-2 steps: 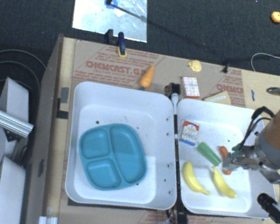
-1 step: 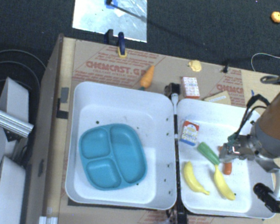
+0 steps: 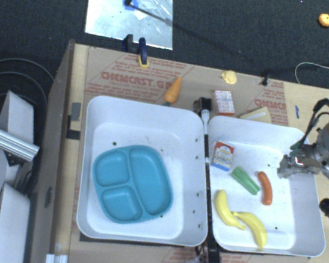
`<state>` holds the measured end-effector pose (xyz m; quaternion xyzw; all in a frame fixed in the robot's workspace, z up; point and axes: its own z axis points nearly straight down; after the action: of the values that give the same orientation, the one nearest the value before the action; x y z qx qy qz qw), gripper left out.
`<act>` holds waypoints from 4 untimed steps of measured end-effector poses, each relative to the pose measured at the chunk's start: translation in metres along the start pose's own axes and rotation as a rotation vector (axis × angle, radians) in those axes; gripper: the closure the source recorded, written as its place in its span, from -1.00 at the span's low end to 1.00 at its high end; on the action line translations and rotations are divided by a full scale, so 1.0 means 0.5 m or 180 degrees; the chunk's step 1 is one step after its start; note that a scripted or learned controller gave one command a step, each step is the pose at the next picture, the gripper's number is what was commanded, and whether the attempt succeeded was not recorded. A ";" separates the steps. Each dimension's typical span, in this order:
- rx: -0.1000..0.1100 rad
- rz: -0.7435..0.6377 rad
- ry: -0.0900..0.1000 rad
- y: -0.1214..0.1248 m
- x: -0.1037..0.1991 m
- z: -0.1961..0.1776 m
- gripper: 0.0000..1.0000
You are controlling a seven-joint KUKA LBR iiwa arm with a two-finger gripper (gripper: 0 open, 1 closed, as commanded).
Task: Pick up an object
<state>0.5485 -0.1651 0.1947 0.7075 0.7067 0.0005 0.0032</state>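
Observation:
The right bin point(image 3: 295, 237) holds a small red and white box point(image 3: 223, 155), a green piece point(image 3: 245, 180), a red-orange sausage point(image 3: 265, 187) and two yellow bananas point(image 3: 241, 218). My gripper point(image 3: 290, 166) hangs over the bin's right side, just right of the sausage and a little above it. Nothing shows between its fingers from this angle. The arm comes in from the right edge.
The left bin point(image 3: 103, 113) holds a blue divided plate point(image 3: 132, 182). On the cardboard behind the bins lie an orange carrot point(image 3: 172, 90), a small box point(image 3: 224, 102) and a yellow bit point(image 3: 229, 77). A clamp sits between the bins at the front.

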 end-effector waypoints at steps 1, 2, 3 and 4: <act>0.0011 -0.0012 0.0009 -0.003 0.006 0.001 -1.00; 0.0017 -0.0004 0.0008 0.018 -0.032 0.086 -1.00; -0.0005 -0.0023 0.0005 0.142 -0.042 0.114 -1.00; -0.0016 -0.0024 0.0000 0.247 -0.083 0.066 -1.00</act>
<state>0.6721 -0.2069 0.1623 0.7047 0.7095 0.0023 0.0049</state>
